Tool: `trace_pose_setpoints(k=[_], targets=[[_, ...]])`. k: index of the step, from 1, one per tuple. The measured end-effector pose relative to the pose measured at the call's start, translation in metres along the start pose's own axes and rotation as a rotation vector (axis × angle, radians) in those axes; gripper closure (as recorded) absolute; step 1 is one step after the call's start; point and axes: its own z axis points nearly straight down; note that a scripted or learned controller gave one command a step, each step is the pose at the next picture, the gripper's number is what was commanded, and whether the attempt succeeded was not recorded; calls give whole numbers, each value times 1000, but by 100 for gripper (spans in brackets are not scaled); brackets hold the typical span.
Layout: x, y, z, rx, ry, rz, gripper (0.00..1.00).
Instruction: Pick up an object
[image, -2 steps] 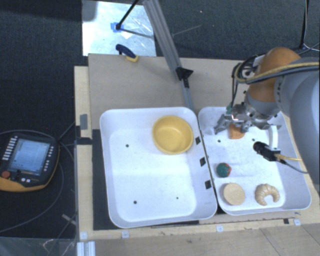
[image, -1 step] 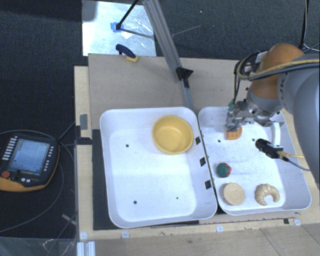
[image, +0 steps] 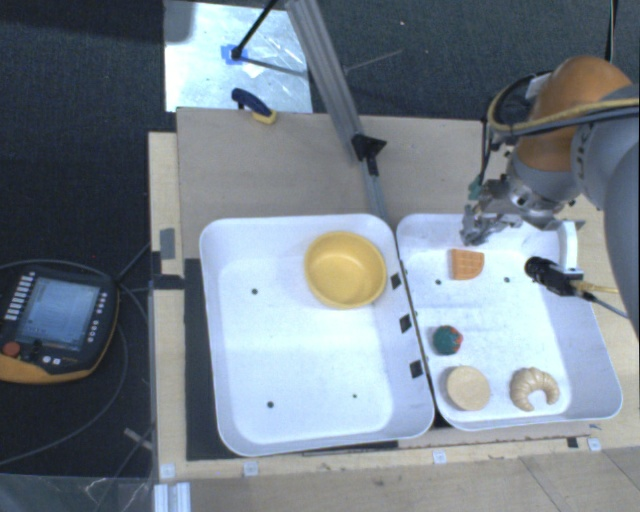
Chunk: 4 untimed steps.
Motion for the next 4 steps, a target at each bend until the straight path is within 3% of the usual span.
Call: trace_pose_setpoints(k=[3, 4], targets=[[-1, -1, -131, 0, 0, 0, 100], [43, -30, -113, 5, 1, -2, 100]])
